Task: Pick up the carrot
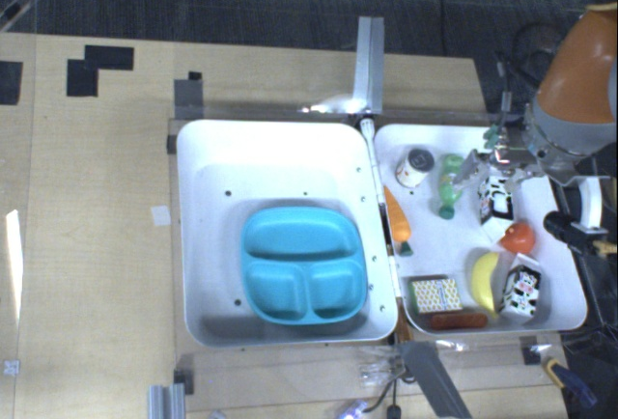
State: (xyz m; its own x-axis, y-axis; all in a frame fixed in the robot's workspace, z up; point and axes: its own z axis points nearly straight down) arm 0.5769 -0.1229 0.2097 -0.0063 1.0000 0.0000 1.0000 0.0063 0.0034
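The carrot (397, 217) is orange and lies lengthwise against the left wall of the right bin (577, 316), its tip pointing to the back. My gripper (496, 159) hangs over the back right part of that bin, under the grey wrist with the orange band (579, 69). It is well to the right of the carrot, with a green bottle (449, 183) between them. Directly below the gripper sits a black-and-white item (497, 202).
The right bin also holds a small white cup (417, 166), a red-orange fruit (519, 237), a banana (483, 280), a black-and-white carton (522, 292), a patterned box (435, 293) and a brown sausage (460, 320). A blue divided tray (304, 263) lies in the left bin (212, 166).
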